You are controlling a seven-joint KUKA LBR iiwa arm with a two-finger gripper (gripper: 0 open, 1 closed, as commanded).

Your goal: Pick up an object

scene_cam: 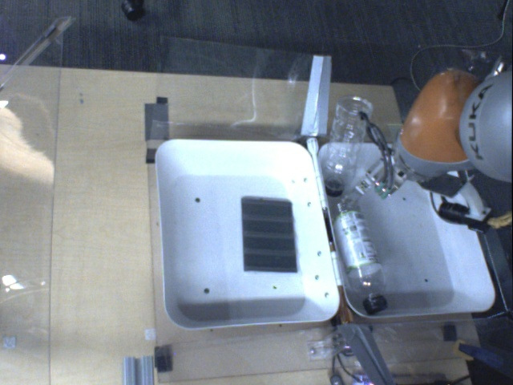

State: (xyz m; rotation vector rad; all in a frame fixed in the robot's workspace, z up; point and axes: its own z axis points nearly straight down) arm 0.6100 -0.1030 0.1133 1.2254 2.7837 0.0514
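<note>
A clear plastic bottle (357,247) with a pale label lies along the left wall of the right bin (449,283), its black cap (374,302) pointing to the near corner. A dark ribbed rectangular block (268,233) lies flat in the middle of the left bin (188,239). The arm's orange band (437,127) hangs over the right bin's far side. My gripper (343,155) reaches left from it to the bin's far left corner, just beyond the bottle's far end. A glassy, see-through shape (350,119) overlaps the gripper there, and I cannot make out what it is.
A grey metal bar (316,103) stands behind the gap between the bins. Clear plastic sheeting (32,215) covers the wooden bench to the left. Black cables (461,211) trail from the wrist over the right bin.
</note>
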